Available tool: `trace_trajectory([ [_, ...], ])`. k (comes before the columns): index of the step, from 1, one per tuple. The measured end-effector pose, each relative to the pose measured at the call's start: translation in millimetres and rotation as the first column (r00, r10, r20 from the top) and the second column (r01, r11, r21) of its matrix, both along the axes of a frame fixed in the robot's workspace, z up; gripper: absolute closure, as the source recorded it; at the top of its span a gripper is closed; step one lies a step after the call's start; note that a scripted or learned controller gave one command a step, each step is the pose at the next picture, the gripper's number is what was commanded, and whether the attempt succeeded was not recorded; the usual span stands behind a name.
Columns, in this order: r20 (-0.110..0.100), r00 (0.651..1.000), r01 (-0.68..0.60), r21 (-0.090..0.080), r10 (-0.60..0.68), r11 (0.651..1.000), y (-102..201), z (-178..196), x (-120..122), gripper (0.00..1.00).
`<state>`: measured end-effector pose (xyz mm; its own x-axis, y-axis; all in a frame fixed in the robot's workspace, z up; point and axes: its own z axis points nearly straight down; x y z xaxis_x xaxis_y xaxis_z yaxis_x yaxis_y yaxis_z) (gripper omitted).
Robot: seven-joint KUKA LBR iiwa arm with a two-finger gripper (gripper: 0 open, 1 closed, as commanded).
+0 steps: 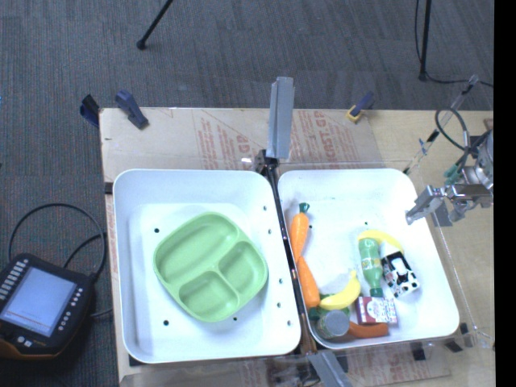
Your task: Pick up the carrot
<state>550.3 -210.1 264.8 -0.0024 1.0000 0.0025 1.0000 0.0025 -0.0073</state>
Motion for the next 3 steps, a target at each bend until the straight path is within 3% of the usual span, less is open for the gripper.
trace_trajectory([
  [1, 0.0, 0.956, -0.294, 0.003, 0.294, 0.956, 59, -95, 8, 0.0],
  [2, 0.002, 0.91, -0.414, 0.001, 0.414, 0.91, 123, -128, 57, 0.0],
  [3, -0.001, 0.912, -0.411, 0.005, 0.411, 0.912, 122, -122, 57, 1.0],
])
